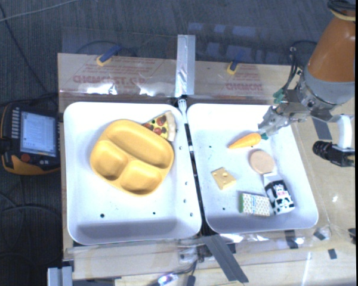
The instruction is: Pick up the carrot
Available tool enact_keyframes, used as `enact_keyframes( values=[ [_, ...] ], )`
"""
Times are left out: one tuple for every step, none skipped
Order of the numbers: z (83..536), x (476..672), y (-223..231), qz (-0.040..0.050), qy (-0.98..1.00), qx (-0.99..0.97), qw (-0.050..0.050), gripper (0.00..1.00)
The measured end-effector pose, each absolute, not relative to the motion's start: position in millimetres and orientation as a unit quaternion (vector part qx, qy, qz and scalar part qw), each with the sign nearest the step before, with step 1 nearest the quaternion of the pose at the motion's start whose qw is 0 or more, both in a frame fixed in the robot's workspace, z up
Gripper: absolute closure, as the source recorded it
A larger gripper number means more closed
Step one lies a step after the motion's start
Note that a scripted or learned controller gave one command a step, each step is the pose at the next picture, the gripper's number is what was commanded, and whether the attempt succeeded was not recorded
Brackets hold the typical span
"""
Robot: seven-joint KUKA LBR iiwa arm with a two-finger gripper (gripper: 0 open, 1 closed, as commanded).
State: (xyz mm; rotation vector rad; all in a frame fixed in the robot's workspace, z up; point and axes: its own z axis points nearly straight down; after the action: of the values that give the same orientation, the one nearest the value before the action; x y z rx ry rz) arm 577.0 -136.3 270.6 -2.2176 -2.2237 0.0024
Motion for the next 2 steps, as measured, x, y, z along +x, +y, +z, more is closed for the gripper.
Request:
enact_keyframes(
  values=[
    [298.7,596.1,-69.4,0.0009,-0.741,-0.671,0.0,0.0],
    [333.5,575.8,-62.2,0.0008,-0.676,-0.737,0.0,0.0]
  ],
)
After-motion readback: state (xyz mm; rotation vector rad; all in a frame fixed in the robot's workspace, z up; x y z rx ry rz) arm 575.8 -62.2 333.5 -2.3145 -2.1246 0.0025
